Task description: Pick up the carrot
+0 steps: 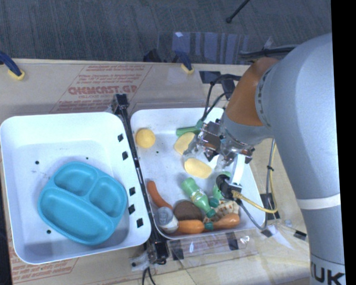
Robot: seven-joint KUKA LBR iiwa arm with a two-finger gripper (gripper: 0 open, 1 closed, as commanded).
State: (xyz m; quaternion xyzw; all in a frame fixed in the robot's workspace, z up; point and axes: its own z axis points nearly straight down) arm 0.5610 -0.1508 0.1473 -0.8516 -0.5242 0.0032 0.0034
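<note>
The end effector [217, 147] hung over the right white bin [165, 124], above a pale yellow oval piece [197, 167]; I could not tell its state. The orange plastic carrot [190, 226] lay along that bin's near wall, beside a brown round thing [186, 209].

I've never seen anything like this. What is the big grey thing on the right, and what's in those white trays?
The grey thing is a robot arm. The one camera looks down from above the bench. At the arm's end is a two-finger gripper, hanging over the right bin. That bin holds toy food: a carrot along the near wall, a green bottle, a yellow ball and other pieces. The left bin holds a blue divided plate. The arm is meant to pick up the carrot; nothing is visibly held.
</note>
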